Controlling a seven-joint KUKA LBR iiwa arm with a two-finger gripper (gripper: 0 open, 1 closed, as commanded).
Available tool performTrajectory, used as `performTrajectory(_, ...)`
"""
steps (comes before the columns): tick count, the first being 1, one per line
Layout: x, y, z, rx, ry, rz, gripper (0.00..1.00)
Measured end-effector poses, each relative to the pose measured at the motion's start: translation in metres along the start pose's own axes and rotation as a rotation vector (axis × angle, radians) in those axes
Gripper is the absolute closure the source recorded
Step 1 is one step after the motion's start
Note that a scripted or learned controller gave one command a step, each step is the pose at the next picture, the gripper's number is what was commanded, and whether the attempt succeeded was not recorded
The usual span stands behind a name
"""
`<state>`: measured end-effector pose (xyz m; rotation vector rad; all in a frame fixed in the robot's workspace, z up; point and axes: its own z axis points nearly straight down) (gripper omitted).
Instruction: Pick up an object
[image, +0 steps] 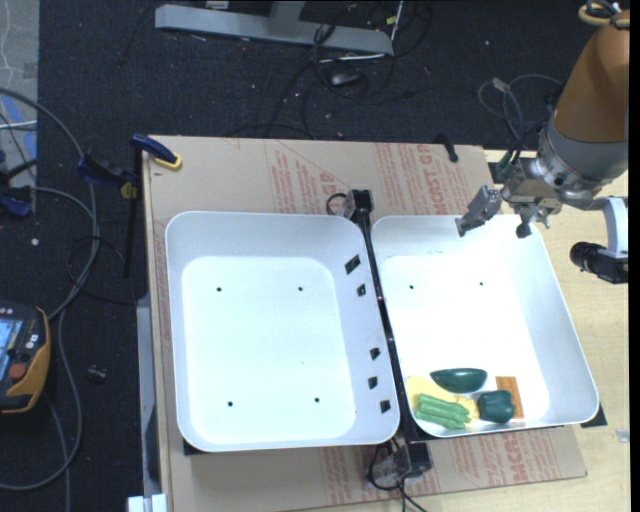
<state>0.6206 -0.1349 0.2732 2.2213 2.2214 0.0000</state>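
Dark carpet strewn with cables surrounded a brown bench top (300, 170) that carried two shallow white bins side by side. Nothing lay in the left bin (190, 330). The right bin (560, 320) held its objects bunched in the near corner: a dark green dome-shaped piece (459, 379), a light green ridged piece (441, 411) just below it, a small teal block (496, 405) beside that, and an orange-brown card (511, 386) touching the block. The gripper (496, 214) hung over the far edge of the right bin, well apart from the cluster, its two fingers spread and grasping nothing
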Motion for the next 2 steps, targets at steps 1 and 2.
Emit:
performTrajectory(1,0.002,-0.110,-0.009,0.000,0.000,0.002,0.00)
performTrajectory(2,-0.047,-0.124,0.045,0.005,0.001,0.004,0.00)
